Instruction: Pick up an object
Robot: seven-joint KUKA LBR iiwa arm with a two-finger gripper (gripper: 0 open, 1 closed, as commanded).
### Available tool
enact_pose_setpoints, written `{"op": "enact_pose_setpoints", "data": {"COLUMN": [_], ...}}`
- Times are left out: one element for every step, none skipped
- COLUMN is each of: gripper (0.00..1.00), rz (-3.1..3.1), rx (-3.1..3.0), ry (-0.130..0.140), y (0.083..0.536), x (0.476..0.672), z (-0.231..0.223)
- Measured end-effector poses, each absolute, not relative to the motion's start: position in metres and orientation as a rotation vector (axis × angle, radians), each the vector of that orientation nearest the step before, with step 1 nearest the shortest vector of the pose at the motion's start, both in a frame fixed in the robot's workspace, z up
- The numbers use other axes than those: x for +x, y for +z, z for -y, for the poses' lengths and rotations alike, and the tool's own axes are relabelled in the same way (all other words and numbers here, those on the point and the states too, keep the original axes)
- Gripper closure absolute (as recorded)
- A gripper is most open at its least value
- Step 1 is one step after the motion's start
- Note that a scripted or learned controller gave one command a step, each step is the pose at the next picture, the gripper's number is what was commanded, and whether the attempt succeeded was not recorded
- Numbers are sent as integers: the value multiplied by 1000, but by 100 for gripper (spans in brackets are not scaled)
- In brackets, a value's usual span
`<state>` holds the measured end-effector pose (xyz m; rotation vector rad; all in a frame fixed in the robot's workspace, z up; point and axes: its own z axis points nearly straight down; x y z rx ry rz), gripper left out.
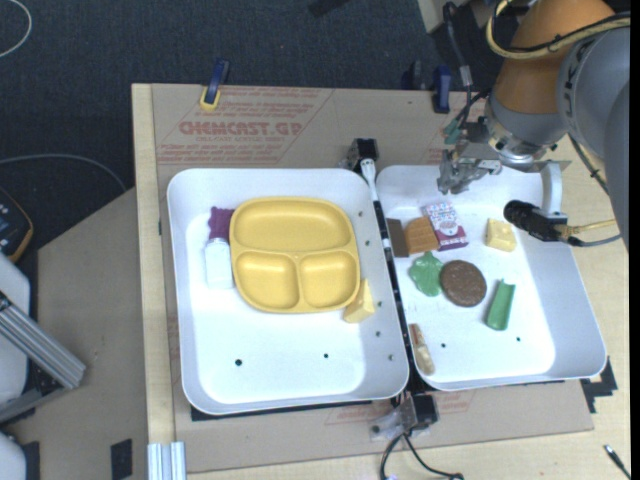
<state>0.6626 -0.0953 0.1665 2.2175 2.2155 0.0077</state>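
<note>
end effector [458, 175] poised low over right bin [570, 348], at its far rim; how far open, cannot tell; nothing visibly held. nearest candidate just below: small packet [444, 223], pink and white, flat, printed. beside it brown block [420, 236], squarish; pale yellow wedge [500, 234] off to the right. nearer the camera: green leafy lump [426, 274], brown disc [464, 282], green stick [500, 305], a tan sliver [421, 348] by the divider. all loosely scattered, probably so each can be gripped alone. left bin [290, 383] with glossy yellow divided tray [295, 253], white bottle [217, 263], purple bit [220, 220]. brown paper-covered desk [150, 268] beneath.
</note>
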Motion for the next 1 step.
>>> {"op": "enact_pose_setpoints", "data": {"gripper": [100], "rz": [-2216], "rx": [2215], "ry": [8], "y": [221], "x": [664], "z": [96]}}
